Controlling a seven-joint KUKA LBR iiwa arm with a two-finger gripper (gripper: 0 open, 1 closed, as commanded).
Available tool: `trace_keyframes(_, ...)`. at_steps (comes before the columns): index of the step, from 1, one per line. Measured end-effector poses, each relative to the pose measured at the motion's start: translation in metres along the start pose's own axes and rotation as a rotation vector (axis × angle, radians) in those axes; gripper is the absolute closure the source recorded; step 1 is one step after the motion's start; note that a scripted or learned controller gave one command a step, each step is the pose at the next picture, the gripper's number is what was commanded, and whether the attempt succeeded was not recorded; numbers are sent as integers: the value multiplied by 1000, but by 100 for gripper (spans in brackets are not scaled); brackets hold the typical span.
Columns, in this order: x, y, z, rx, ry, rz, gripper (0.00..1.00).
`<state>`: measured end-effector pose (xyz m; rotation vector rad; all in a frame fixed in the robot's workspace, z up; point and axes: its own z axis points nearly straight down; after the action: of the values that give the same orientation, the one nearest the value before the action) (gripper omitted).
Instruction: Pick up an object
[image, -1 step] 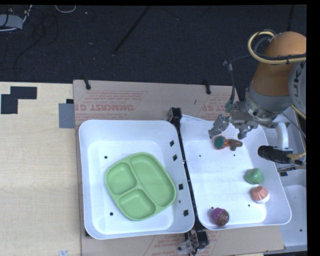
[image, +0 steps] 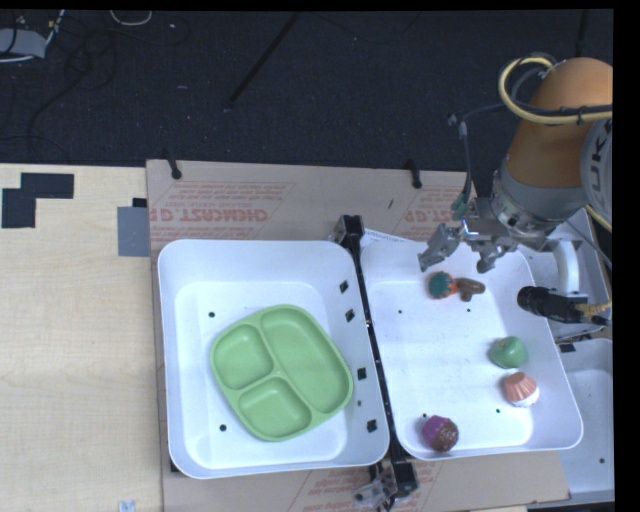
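Over the right white bin, the arm's gripper hangs spread above a small teal-and-brown toy.

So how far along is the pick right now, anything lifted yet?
Nothing looks lifted yet. The gripper hangs open above the far end of the right bin, with nothing between its fingers. Just below it lie the teal toy and the brown piece on the bin floor. The green lump, the pink cupcake and the purple ball also lie there. Closing and lifting are still left.
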<state>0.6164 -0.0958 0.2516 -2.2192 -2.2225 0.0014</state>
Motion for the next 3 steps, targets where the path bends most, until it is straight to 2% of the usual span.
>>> trace_keyframes(2,15,-12,101,7,1,4,0)
trace_keyframes(3,14,-6,162,6,1,1,0)
